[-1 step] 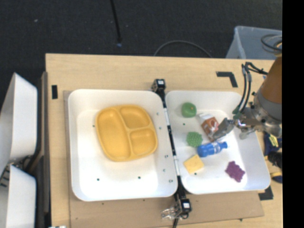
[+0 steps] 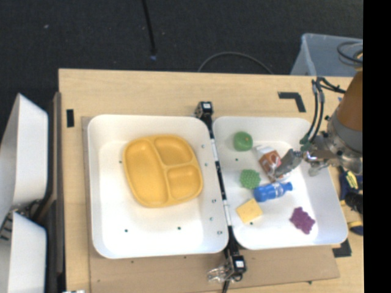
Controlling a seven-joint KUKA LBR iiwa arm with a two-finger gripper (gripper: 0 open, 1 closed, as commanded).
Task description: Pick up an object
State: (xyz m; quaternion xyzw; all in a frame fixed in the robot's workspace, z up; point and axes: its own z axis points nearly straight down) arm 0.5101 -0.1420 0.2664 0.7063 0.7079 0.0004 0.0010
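claw low in right bin, beside brown packet; open or closed cannot be told. blue bottle just below it lies flat, long axis left-right, slightly tilted, cap end pointing right.

Dark carpet floor around a light wooden bench.

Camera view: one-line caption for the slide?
Gripper low over right bin beside brown item and blue bottle; yellow tray in left bin.
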